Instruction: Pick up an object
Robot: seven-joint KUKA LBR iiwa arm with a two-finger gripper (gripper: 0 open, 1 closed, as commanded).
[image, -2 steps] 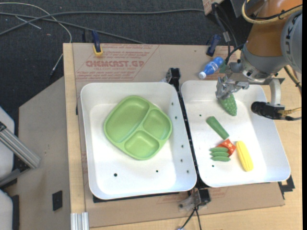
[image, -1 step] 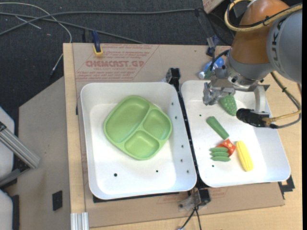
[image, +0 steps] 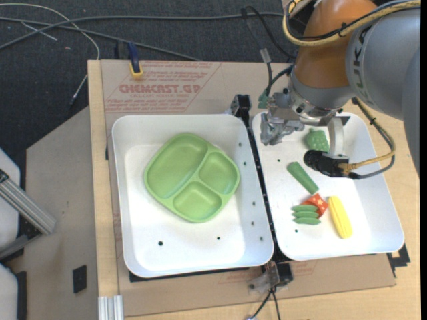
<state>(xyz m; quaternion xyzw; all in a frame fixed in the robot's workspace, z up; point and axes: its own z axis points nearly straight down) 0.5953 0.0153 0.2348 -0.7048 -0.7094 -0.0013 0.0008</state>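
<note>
From above, the arm (image: 373,52) reaches in from the right and hangs its gripper (image: 272,131) over the far left corner of the right bin (image: 377,235), close to the wall shared with the left bin (image: 133,242). The gripper is seen from above, and I cannot tell whether its jaws are spread or pressed together; nothing shows between them. The things to pick all lie in the right bin. A knobbly green lump (image: 317,140) sits just right of the gripper, partly under the wrist. A green stick (image: 303,177) lies slantwise near the bin's middle, nearer the camera than the gripper and apart from it. Nearer still, a pea pod (image: 306,214) touches a small red piece (image: 317,203), and a yellow corn (image: 340,217) lies just right of them. In the left bin a green plate (image: 192,177) with three compartments lies flat, turned at a slant. Both bins rest on cardboard (image: 160,85) with red print.
</note>
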